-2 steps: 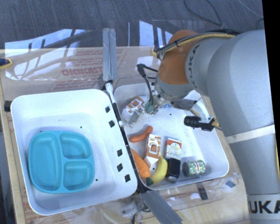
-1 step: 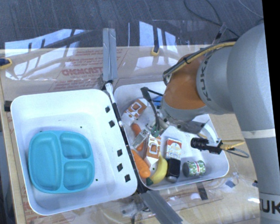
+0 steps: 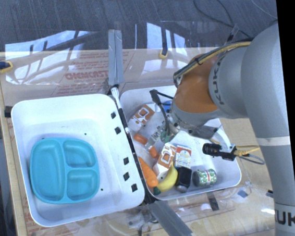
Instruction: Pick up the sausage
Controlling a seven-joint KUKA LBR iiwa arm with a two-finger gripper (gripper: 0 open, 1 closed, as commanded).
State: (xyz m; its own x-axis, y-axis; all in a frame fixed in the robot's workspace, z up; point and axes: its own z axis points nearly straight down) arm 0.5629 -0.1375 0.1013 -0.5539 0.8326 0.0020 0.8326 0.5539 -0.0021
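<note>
Camera view puts nearest to us the front of the right bin (image 3: 232, 180), where a carrot (image 3: 149, 173), a banana (image 3: 169, 180), a dark bottle (image 3: 184, 178) and a green can (image 3: 205, 177) lie in a row, while the left bin (image 3: 22, 123) holds a blue tray (image 3: 64, 169). Farther back, past a carton (image 3: 174, 156), we see a small reddish piece, which we take for the sausage (image 3: 141, 139), near the bin's left wall. The gripper (image 3: 166, 133) hangs just right of it under the orange band, and we cannot tell its state.
</note>
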